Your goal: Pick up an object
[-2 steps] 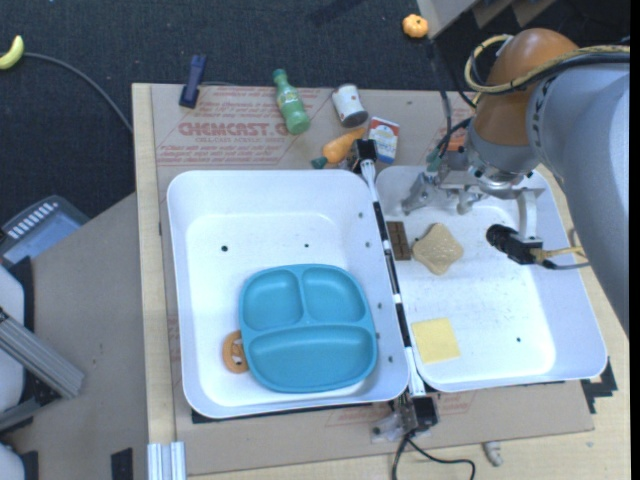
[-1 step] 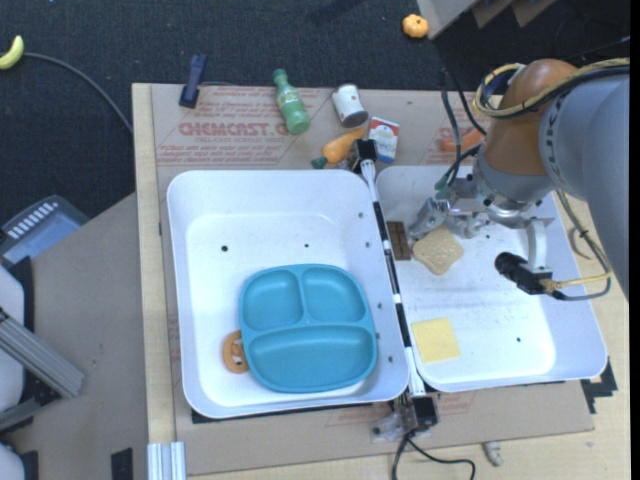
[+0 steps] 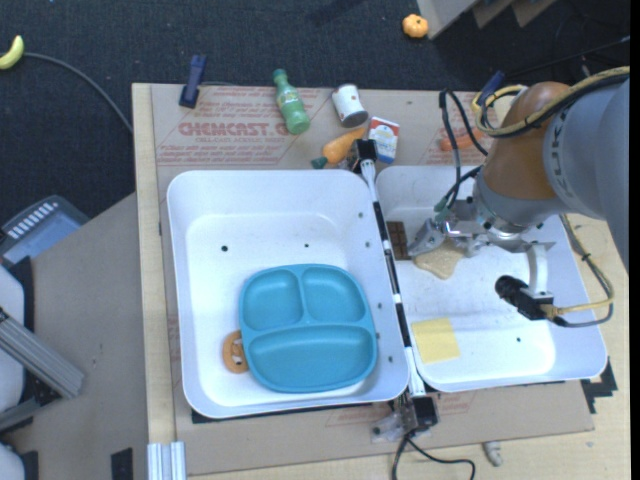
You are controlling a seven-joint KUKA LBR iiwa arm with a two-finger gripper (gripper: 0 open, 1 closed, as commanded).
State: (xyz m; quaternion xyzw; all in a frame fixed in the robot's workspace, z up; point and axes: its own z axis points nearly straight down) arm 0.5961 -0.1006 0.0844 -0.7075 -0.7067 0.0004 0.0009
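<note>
My gripper point(image 3: 437, 240) is low over the left part of the right bin point(image 3: 570, 353), at the end of the grey arm with its orange band point(image 3: 520, 158). Directly beneath it lies a tan, flat, bread-like piece point(image 3: 439, 264), partly hidden by the gripper, and I cannot see whether they touch. A yellow square slice point(image 3: 435, 340) lies flat nearer the bin's front. A small brown block point(image 3: 397, 239) sits against the bin's left wall, just left of the gripper.
The left bin point(image 3: 200, 218) holds a blue divided plate point(image 3: 308, 326) with a small orange pretzel-like piece point(image 3: 234, 353) at its left edge. Behind the bins lie a green bottle point(image 3: 291, 102), a white can point(image 3: 349, 104), a carrot point(image 3: 340, 148) and a small carton point(image 3: 383, 139). A black cable end point(image 3: 525, 299) hangs over the right bin.
</note>
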